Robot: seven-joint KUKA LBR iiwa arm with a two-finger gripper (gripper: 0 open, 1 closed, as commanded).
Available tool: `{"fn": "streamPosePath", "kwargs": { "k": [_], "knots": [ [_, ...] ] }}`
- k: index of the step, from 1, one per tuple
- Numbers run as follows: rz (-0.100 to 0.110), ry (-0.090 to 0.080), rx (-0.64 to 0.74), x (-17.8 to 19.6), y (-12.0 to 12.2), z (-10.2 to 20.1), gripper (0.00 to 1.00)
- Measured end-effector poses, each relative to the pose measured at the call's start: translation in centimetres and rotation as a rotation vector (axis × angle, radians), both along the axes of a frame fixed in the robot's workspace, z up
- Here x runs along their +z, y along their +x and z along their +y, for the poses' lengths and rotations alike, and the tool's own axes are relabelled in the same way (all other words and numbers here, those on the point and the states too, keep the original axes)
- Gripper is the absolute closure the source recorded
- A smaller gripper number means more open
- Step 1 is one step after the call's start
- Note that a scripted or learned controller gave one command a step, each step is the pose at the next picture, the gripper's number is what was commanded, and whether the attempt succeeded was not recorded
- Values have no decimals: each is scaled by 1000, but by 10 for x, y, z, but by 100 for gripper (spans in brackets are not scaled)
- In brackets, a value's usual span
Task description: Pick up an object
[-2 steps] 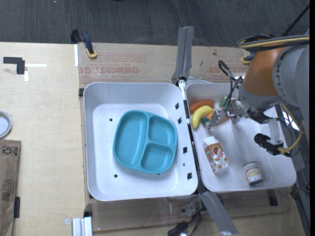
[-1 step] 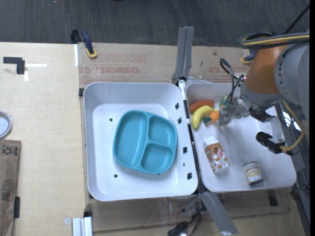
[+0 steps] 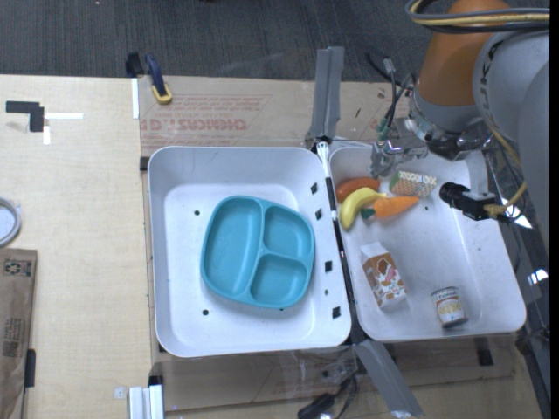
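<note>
The right bin point(image 3: 489, 260) holds a yellow banana point(image 3: 353, 206), an orange carrot point(image 3: 398, 205) and a rounded orange item point(image 3: 355, 186), all bunched at its far left. Just right of them lies a small patterned box point(image 3: 414, 182). A small carton point(image 3: 383, 275) and a can point(image 3: 448, 306) lie nearer the front. My gripper point(image 3: 385, 154) hangs over the far left corner of this bin, just above the orange item and the box. I see nothing held in it.
The left bin point(image 3: 175, 234) carries a blue divided plate point(image 3: 258, 251). A grey divider post point(image 3: 328, 94) rises between the bins at the back. Cables trail from the arm point(image 3: 489, 68) along the right bin's far right side.
</note>
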State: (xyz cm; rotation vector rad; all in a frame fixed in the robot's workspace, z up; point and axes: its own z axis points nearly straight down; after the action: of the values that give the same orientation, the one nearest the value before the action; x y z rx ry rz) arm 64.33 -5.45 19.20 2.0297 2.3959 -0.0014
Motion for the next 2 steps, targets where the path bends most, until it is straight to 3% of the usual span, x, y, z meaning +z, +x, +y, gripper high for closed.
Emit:
{"fn": "streamPosePath", "kwargs": {
  "k": [1, 2],
  "knots": [
    [1, 0, 0, 0, 0, 0, 0],
    [1, 0, 42, -53, 13, -59, 0]
  ]
}}
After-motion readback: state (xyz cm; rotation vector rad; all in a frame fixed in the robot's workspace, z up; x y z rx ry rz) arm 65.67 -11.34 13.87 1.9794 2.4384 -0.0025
